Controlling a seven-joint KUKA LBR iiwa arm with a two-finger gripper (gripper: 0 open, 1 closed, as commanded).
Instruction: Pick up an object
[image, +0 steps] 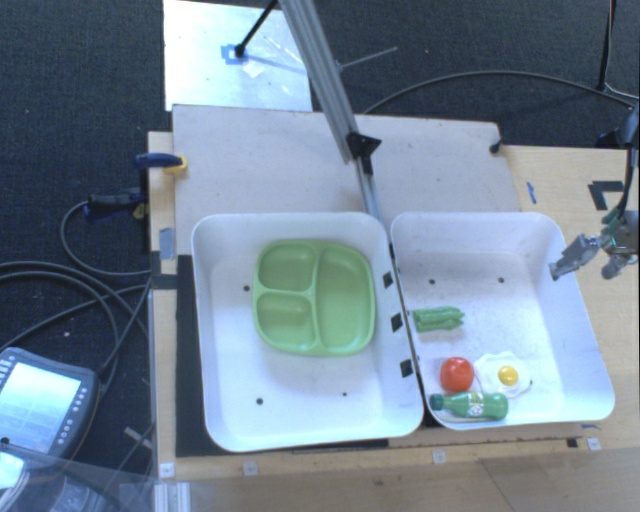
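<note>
White bins are sitting side by side on the surface; the right bin is holding a tomato, fried egg, green bottle and pea pod near its front-left corner. We are seeing the pincer hovering past its right edge, grip state unclear.

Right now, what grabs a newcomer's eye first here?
The green tray, alone in the left bin. Then the right bin's near corner: tomato, fried egg, green bottle, with a green pod just above. The gripper hangs at that bin's right rim.
</note>
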